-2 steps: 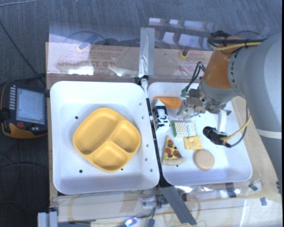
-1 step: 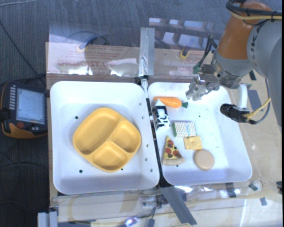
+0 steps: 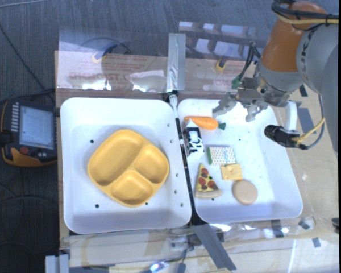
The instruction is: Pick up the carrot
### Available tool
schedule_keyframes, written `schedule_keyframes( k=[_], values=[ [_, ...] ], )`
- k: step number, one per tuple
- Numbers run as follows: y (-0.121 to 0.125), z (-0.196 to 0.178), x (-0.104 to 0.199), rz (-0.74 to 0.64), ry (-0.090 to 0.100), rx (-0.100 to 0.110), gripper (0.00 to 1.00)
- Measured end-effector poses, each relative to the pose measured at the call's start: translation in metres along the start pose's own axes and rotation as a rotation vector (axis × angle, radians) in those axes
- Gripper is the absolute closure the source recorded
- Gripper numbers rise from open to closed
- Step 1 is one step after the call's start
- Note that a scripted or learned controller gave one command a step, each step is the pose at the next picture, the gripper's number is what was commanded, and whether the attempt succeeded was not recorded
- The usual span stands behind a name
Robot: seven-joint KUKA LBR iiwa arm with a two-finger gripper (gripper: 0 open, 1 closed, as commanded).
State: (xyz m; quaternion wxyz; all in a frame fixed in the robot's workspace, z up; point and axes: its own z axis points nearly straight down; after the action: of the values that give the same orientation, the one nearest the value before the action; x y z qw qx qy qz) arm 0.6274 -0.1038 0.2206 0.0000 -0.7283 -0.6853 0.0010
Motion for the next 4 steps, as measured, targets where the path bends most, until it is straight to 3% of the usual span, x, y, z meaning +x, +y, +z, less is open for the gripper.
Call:
schedule_keyframes(
  k=[1,2,3,4],
  values=[
    [0.015,0.118,-0.002,-0.176,-0.001,-0.001,0.0],
    [0.041,0.132,0.003,-0.247,-0.004,0.002,0.0],
    [0.039,0.036,0.033,-0.423,-0.003,-0.002,0.0],
    [0.039,0.12,-0.011,-0.607,0.0,-0.009,0.0]
  ],
)
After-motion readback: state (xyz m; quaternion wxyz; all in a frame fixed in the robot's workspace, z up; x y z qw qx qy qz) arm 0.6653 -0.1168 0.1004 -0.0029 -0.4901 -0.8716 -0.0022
